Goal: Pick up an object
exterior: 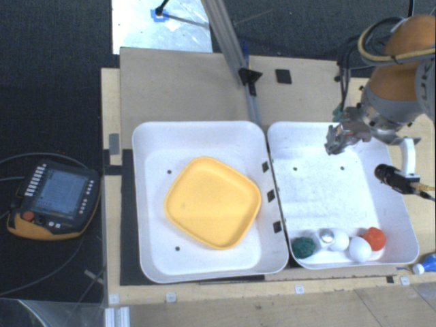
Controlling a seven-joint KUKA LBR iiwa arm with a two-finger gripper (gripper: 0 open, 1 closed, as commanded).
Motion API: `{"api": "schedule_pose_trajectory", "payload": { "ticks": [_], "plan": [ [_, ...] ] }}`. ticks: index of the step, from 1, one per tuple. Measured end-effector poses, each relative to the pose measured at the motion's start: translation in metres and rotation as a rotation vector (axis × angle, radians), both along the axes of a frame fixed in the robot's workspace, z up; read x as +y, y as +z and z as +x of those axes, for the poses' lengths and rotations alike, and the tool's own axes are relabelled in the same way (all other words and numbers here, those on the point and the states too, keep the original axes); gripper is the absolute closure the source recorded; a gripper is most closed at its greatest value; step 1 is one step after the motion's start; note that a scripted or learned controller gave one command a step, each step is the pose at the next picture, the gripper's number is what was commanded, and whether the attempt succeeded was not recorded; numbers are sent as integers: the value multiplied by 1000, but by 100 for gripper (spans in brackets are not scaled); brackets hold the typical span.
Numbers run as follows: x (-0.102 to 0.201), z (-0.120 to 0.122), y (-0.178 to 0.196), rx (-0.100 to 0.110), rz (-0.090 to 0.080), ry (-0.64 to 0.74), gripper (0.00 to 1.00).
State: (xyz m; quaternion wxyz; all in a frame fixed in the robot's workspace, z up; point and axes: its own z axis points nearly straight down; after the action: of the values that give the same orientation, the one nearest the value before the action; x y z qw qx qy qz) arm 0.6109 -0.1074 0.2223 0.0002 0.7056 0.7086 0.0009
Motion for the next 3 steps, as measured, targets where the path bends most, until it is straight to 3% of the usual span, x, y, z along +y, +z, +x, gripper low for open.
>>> {"api": "schedule_pose_trajectory", "payload": {
  "ticks": [3],
  "plan": [
    [153, 1, 9, 1, 0, 0, 100]
  ]
}}
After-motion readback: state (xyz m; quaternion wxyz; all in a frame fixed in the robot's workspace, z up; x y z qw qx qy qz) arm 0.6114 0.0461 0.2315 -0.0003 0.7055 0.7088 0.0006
